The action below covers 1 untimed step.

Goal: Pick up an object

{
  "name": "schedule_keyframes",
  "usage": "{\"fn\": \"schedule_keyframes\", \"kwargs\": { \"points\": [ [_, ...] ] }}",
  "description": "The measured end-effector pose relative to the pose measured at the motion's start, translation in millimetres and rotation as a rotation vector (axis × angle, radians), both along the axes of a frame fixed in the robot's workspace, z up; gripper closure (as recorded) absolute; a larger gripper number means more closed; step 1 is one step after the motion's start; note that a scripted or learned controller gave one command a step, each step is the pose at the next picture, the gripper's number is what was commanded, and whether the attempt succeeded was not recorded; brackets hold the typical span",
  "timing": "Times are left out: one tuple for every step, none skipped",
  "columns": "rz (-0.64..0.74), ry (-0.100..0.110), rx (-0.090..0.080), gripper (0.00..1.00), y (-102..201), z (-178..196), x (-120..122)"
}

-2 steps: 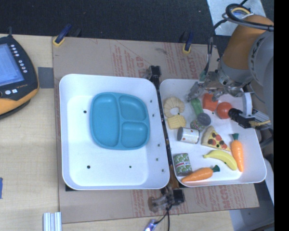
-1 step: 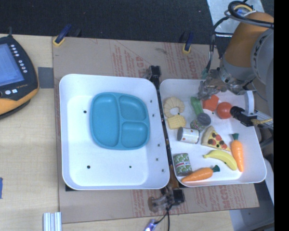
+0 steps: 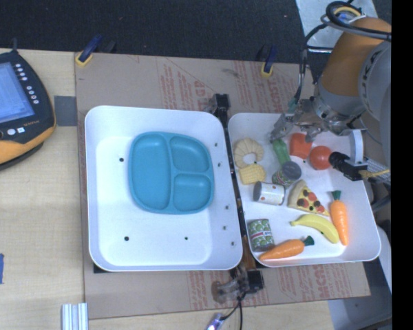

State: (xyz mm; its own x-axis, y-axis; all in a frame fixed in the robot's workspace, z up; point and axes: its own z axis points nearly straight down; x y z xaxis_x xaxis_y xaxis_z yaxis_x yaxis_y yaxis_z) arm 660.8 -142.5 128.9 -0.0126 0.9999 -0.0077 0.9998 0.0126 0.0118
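My gripper (image 3: 291, 128) hangs over the far end of the right bin (image 3: 361, 253), fingers spread open with nothing between them. Just below it lie a green toy vegetable (image 3: 282, 150), a red-orange piece (image 3: 300, 145) and a red tomato (image 3: 320, 157). Elsewhere in the bin are a croissant (image 3: 248, 150), a corn piece (image 3: 252, 174), a dark can (image 3: 286, 176), a white can (image 3: 268, 194), a pizza slice (image 3: 305, 199), a banana (image 3: 315, 225), two carrots (image 3: 339, 216) (image 3: 286, 249) and a green can (image 3: 260, 234).
The left bin (image 3: 107, 246) holds a blue divided plate (image 3: 171, 172). A black part (image 3: 345, 166) of the arm's gear reaches over the right bin's right side. A teach pendant (image 3: 14, 108) lies on the bench at far left. Clamps (image 3: 220, 103) join the bins.
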Motion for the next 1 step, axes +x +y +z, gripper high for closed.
{"fn": "schedule_keyframes", "kwargs": {
  "points": [
    [-0.007,0.006,0.006,0.0,-27.6,-32.0,-1.6]
  ]
}}
